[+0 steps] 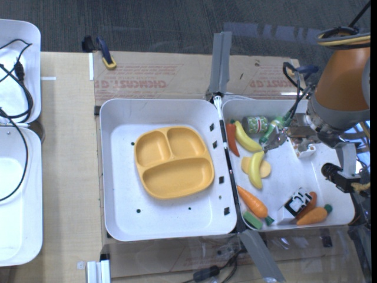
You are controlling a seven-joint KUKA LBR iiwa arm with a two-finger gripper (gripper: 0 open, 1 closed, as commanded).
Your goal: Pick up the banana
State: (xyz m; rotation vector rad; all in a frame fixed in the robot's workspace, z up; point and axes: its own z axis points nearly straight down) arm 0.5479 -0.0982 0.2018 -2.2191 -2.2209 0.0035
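Two bananas lie in the right bin (pixel 330 184). One banana (pixel 247 137) curves along the bin's upper left, and a second banana (pixel 255 170) lies just below it, partly over a pale yellow round piece (pixel 266 168). My gripper (pixel 273 138) hangs low over the bin, right beside the right end of the upper banana, with the orange-banded arm (pixel 344 81) above and to its right. I see nothing held in it. Whether it touches the banana is unclear.
In the right bin are also a green can (pixel 257 124), a red pepper (pixel 231 139), a carrot (pixel 252 200), a green item (pixel 253 220), a black-and-white object (pixel 298 203) and another carrot (pixel 312 216). The left bin (pixel 118 175) holds a yellow divided plate (pixel 174 161).
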